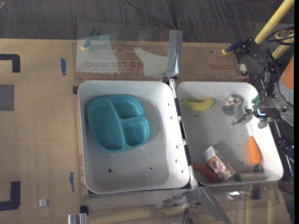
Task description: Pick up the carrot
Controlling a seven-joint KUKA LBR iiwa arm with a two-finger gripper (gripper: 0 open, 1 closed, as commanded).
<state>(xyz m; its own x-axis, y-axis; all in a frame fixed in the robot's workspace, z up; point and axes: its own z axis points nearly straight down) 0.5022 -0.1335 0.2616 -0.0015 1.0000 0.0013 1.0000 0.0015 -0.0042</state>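
Observation:
The carrot (254, 151) is orange with a green stub and lies upright along the right wall of the right bin (219, 139). My gripper (241, 118) hangs over the same bin's upper right part, above and slightly left of the carrot and apart from it. Its fingers stand open with nothing between them. The arm comes in over the bin's right rim.
The right bin also holds a banana (199, 103), a small can (231, 104) just left of the gripper, a snack carton (218, 164), a red sausage-like item (205, 172) and a green item (250, 176). A teal divided plate (119, 122) lies in the left bin (140, 171).

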